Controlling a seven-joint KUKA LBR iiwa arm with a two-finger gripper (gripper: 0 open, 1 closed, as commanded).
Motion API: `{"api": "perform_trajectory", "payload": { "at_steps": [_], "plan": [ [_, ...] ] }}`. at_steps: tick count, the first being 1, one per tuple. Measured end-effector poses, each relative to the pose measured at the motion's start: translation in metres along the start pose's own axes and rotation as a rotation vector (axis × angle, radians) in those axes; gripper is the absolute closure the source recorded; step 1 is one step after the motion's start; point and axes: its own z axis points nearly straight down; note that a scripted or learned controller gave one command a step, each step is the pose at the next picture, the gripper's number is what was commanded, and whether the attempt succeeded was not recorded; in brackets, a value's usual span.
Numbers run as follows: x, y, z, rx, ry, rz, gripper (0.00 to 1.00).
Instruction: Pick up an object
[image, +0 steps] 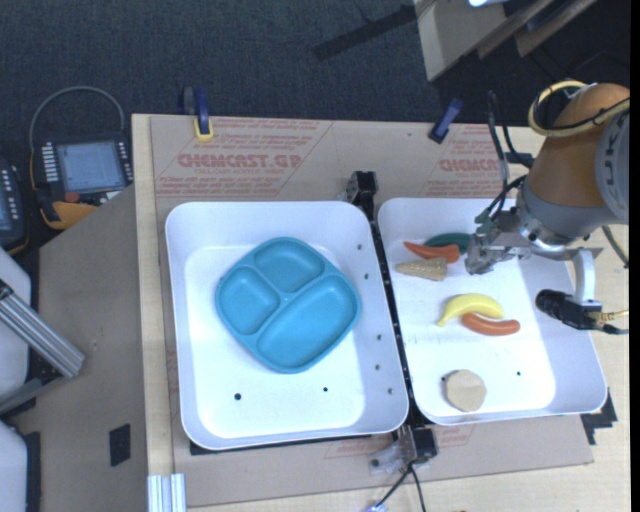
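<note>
Grey two-finger gripper (481, 253): low in right white plastic bin (575, 395), finger spread indiscernible. Left of it, orange carrot (432, 250), green vegetable (447, 240); below, yellow banana (470, 307). Bins rest on brown cardboard-covered bench (150, 300), dark carpet (250, 50) beyond.

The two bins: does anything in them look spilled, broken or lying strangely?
Nothing stands out. The blue plate lies flat in the left bin, turned at a slant. The banana and the other toy foods lie loose in the right bin.

Even bright overhead light; soft shadows; white bins (200, 400) slightly glary; overall mildly soft focus.
</note>
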Motion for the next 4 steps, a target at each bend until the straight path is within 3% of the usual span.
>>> {"api": "perform_trajectory", "payload": {
  "at_steps": [2, 4],
  "plan": [
    [-0.005, -0.006, -0.105, -0.001, -0.001, 0.001, 1.0],
    [0.098, -0.027, -0.097, 0.01, 0.005, -0.003, 1.0]
  ]
}}
